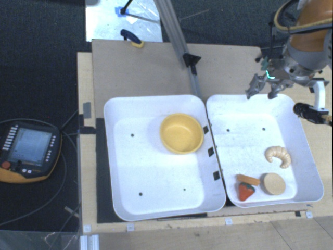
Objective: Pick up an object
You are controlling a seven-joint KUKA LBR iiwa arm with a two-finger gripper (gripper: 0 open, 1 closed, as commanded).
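Note:
A yellow bowl (181, 133) sits in the left bin (130, 191), near its upper right corner. In the right bin (250, 119) lie a pale croissant (279, 155), a round tan disc (272, 184), and a red strawberry-like piece (246, 191) with an orange stick (248, 179) beside it, all toward the near right. My gripper (263, 90) hangs above the far edge of the right bin, its two fingers spread apart with nothing between them. It is well away from every object.
A grey pole with a black clamp (190, 60) slants across the bench behind the bins. A teach pendant (27, 150) lies on the floor at the left. Black clips (210, 151) join the bins at the middle seam.

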